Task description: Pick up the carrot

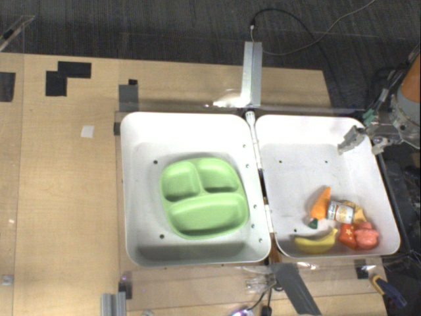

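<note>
The orange carrot (pixel 320 204) lies in the right bin (pixel 296 150), toward its front right, with its green end pointing at the front. A small can (pixel 343 212) touches its right side. My gripper (pixel 360 143) hovers over the bin's back right corner, well behind and to the right of the carrot. Its fingers are spread open with nothing between them.
A banana (pixel 317 243) and red fruit-like pieces (pixel 360 236) crowd the front of the right bin beside the carrot. A green divided plate (pixel 204 196) sits in the left bin (pixel 141 176). A metal post (pixel 252 71) stands behind the bins' shared wall.
</note>
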Available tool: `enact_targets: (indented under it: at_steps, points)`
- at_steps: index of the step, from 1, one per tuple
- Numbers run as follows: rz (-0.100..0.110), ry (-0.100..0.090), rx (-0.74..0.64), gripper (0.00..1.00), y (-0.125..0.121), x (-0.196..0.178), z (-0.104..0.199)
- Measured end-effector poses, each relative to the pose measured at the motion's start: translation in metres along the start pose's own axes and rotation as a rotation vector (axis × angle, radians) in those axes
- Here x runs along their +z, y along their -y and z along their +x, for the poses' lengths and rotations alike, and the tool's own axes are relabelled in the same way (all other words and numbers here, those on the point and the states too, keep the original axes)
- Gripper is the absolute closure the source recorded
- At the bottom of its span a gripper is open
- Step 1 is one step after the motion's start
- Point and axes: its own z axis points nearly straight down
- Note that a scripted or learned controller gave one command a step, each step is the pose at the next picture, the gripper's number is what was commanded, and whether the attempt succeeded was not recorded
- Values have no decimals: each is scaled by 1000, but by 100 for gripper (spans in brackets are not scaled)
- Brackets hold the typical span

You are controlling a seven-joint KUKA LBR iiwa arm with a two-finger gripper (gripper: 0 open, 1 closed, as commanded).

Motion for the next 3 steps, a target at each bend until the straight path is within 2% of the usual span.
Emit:
enact_targets:
  at_steps: [1,2,3]
  points:
    - [-3,1,-18,0,54,115,8]
    - [-11,0,-34,0,105,115,90]
    - [-11,0,-34,0,105,115,90]
